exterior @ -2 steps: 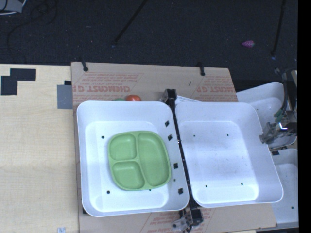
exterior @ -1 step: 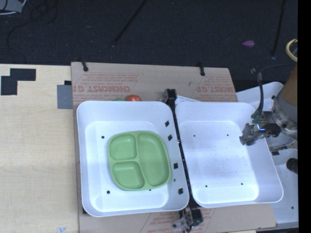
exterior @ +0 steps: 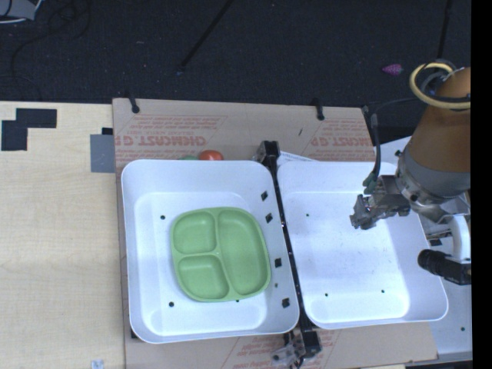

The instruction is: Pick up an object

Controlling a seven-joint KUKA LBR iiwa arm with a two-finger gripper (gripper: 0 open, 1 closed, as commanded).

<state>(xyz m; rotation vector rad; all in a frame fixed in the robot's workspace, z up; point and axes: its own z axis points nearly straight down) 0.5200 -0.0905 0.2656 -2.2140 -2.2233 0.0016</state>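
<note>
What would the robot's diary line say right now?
gripper: over right bin | green plate: in left bin, untouched | pick: not done

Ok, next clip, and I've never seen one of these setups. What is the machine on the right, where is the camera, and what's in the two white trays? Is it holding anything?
The picture comes from one fixed camera above the bench, looking down at a slant. The grey machine with the orange band at the right is a robot arm. The dark part at its tip is the end effector, the part that grasps. It hangs over the right bin, near that bin's upper right part. I see nothing between its fingers, and the picture is too coarse to say whether they are open or shut.

Two shallow white bins sit side by side on cardboard. The left bin holds a green divided plate with three compartments. Behind the left bin, a small red-orange object peeks over the rim; I cannot tell what it is.
</note>
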